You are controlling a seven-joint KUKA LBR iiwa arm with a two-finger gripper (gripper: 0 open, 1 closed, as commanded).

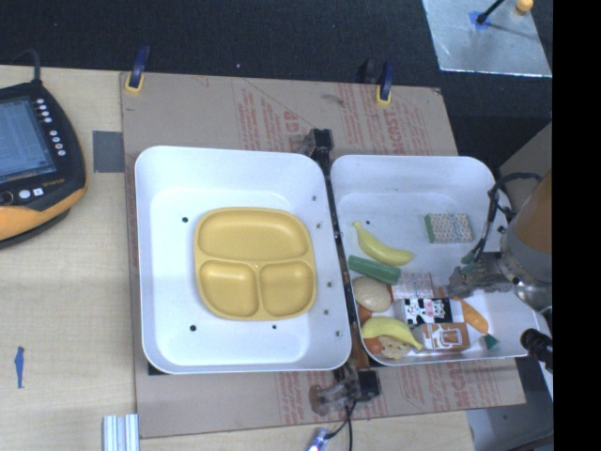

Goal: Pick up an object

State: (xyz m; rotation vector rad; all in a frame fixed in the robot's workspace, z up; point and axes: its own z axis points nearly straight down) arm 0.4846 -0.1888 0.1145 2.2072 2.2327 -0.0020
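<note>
The likeliest pick is the banana (380, 246) lying near the middle of the right bin (413, 169), clear of its neighbours on its upper side. It looks like a light, stiff plastic toy, smooth and a little slippery, so a pinch across its thick middle should suit best. Just below it lies a green cucumber-like piece (374, 269), then a pale round thing (372, 295), a second banana (388, 328) and a printed carton (437, 319), all crowded toward the bin's near edge; closing there risks catching two things at once. A small patterned block (448, 226) sits apart toward the far right corner. The claw (470, 275) hangs at the bin's right side, over the carton's edge; whether it is released or clenched I cannot tell. The left bin (160, 252) holds a yellow divided tray (254, 261).
</note>
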